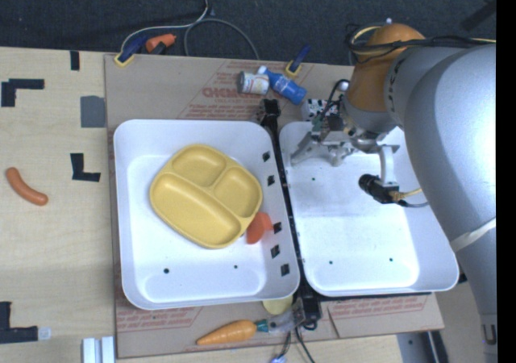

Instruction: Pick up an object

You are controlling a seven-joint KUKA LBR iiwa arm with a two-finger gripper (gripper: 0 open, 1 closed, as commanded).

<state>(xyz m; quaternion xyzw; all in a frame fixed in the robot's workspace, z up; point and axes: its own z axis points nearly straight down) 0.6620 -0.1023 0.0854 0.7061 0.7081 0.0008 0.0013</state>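
While hanging over the far left corner of the right bin [363,273], gives no way to tell open from closed: gripper [316,143]. Lies in the left bin [137,273], well apart from it: yellow divided plate [205,194], small orange-red piece [258,229] touching its edge. Rest on the worktop [48,273]: carrot [228,332], sausage [27,186].

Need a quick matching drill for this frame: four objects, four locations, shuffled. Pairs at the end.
Things:
1. yellow plate
2. carrot
3. sausage
4. gripper

Places:
A. on the wooden bench, far left
B. over the right bin's top left corner
C. inside the left bin
D. on the cardboard below the left bin

Pairs: 1-C, 2-D, 3-A, 4-B
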